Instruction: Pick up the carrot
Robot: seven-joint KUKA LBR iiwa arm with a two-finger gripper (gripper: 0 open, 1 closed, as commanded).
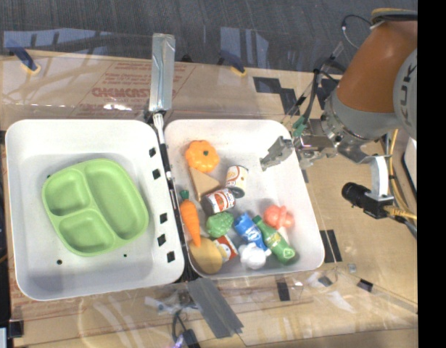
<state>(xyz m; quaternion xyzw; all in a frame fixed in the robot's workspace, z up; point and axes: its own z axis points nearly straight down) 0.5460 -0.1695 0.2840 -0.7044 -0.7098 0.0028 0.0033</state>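
The carrot (189,220) is orange with a green top and lies along the left wall of the right bin (295,187), pointing toward the front. It is wedged among other toy foods, next to a tan wedge (203,184) and a broccoli (220,225). My gripper (276,153) hangs over the back right part of the right bin, well to the right of and beyond the carrot. I see nothing in it.
Packed around the carrot are an orange pumpkin (201,154), a can (221,200), a blue bottle (246,230), a green bottle (278,243), a red fruit (278,217) and a tan potato (206,257). A green divided plate (96,205) sits in the left bin (23,165).
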